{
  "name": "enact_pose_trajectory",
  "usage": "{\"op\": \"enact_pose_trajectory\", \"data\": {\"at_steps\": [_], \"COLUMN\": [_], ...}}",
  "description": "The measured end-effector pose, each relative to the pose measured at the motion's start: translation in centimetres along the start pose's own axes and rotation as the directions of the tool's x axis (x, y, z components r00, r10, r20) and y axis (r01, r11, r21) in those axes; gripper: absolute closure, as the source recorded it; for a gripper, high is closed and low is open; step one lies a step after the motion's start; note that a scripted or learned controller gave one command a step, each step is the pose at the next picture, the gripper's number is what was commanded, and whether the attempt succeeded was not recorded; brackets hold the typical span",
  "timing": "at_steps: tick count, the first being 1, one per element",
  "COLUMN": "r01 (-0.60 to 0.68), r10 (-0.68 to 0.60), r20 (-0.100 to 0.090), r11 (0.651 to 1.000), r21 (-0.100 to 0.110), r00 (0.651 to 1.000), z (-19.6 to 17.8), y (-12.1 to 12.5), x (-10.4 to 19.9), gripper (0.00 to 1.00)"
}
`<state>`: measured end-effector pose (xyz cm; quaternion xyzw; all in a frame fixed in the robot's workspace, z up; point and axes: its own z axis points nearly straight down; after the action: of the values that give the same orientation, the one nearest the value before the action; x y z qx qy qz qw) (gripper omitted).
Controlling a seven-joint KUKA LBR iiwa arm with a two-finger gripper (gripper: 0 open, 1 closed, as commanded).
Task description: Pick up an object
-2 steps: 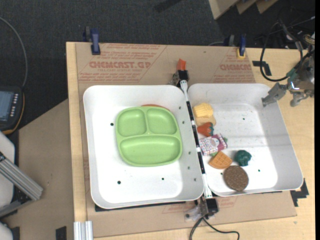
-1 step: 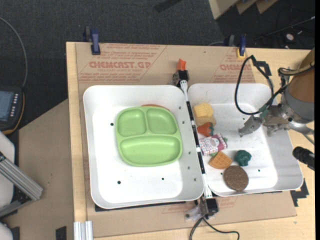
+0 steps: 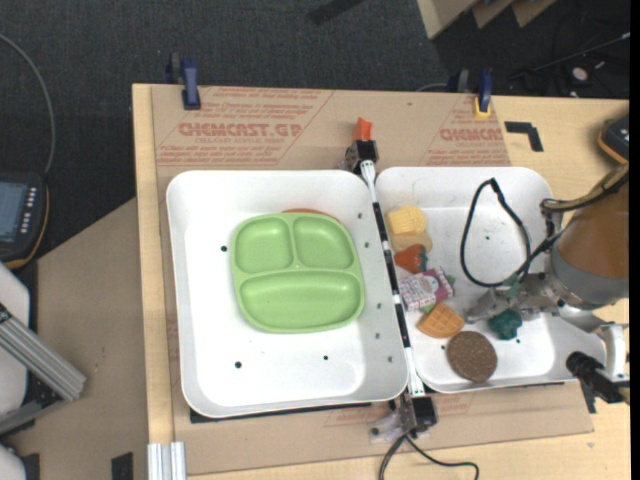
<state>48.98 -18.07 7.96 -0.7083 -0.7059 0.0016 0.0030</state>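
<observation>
Crowding is the main risk, as I judge it: the small things in the right bin lie close together, so a closing grasp could nudge a neighbour, take two at once, or slip off and come up with nothing. A black cable loop (image 3: 497, 208) lying across that bin could also snag.

On the brown board surface (image 3: 260, 128), the shallow white left bin (image 3: 190, 298) holds a light green divided plastic plate (image 3: 297, 273), with a thin red-orange sliver (image 3: 305, 211) showing at the plate's far edge; what it is I cannot tell.

The shallow white right bin (image 3: 440, 183) holds the rest, mostly along its left side:
- a pale yellow block (image 3: 406, 220)
- a small red piece (image 3: 410, 260) just below it
- a pink and white packet (image 3: 422, 288)
- an orange waffle-patterned wedge (image 3: 440, 320)
- a round dark brown disc (image 3: 471, 356) near the front wall
- a small teal green object (image 3: 505, 323), just right of the wedge

The gripper (image 3: 500, 306) is low over the teal green object, which seems the likeliest target. Whether the gripper is open, closed, or has hold of anything, I cannot tell. The grey and orange arm (image 3: 590, 258) is at the bin's right side.
</observation>
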Motion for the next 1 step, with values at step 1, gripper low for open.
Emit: {"op": "enact_pose_trajectory", "data": {"at_steps": [1], "r01": [0.002], "r10": [-0.002], "r20": [0.005], "r11": [1.0], "r21": [-0.011], "r00": [1.0], "z": [-1.54], "y": [0.39], "x": [0.03], "gripper": [1.0]}}
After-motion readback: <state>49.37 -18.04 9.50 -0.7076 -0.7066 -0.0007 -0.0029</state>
